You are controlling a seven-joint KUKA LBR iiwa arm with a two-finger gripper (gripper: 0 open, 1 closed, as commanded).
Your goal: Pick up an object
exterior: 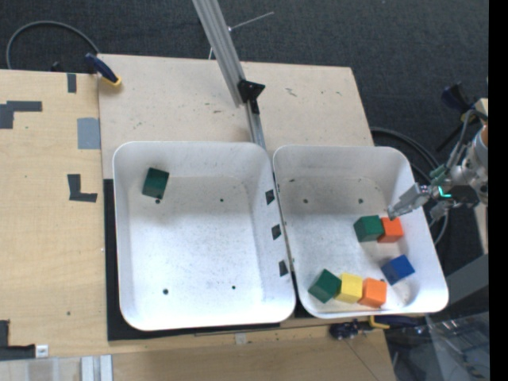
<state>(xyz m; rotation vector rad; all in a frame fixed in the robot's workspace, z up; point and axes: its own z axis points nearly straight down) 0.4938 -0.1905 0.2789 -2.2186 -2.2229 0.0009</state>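
Pincer point(399, 205) just above orange block point(391, 228), green block point(367, 228) alongside, finger state unclear

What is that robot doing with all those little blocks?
It is trying to pick one up. Its gripper reaches in from the right, just above the small orange cube that touches a green cube in the right white bin. Nothing is lifted yet. A blue cube and a green, yellow and orange row sit nearby. Another green cube sits alone in the left white bin.
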